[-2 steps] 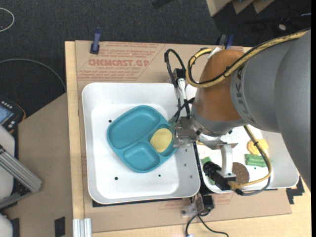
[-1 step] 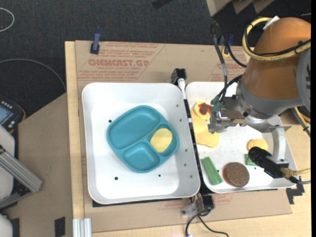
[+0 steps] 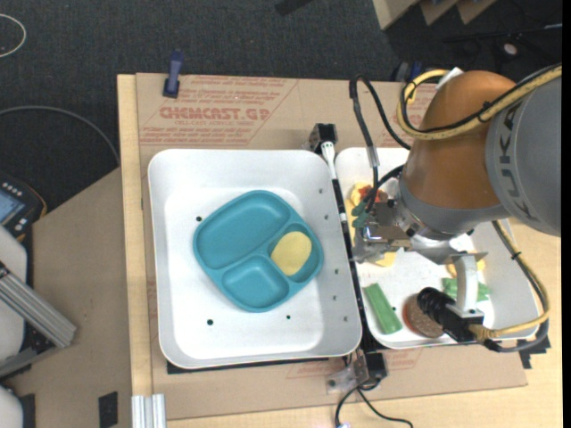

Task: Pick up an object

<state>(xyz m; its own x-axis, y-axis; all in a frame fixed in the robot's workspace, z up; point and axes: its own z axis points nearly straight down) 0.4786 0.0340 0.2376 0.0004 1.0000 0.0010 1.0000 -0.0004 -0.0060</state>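
Here, gripper (image 3: 370, 230) low over right bin (image 3: 513, 279), its state impossible to tell; blue plate (image 3: 245, 239) in left bin (image 3: 178, 239).

A teal divided plate (image 3: 254, 249) carries a pale yellow round piece (image 3: 291, 251) in one compartment, set against the plain white of the left bin (image 3: 178, 194). In the white right bin (image 3: 517, 275) lie a bright green stick (image 3: 383, 307) and a brown disc (image 3: 419, 315) — small red and yellow bits (image 3: 360, 194) sit near its top. The arm (image 3: 464, 150) shows grey with an orange band. The bench board (image 3: 223, 110) is tan, printed with red lettering — a blue clip (image 3: 173, 74) on its edge.
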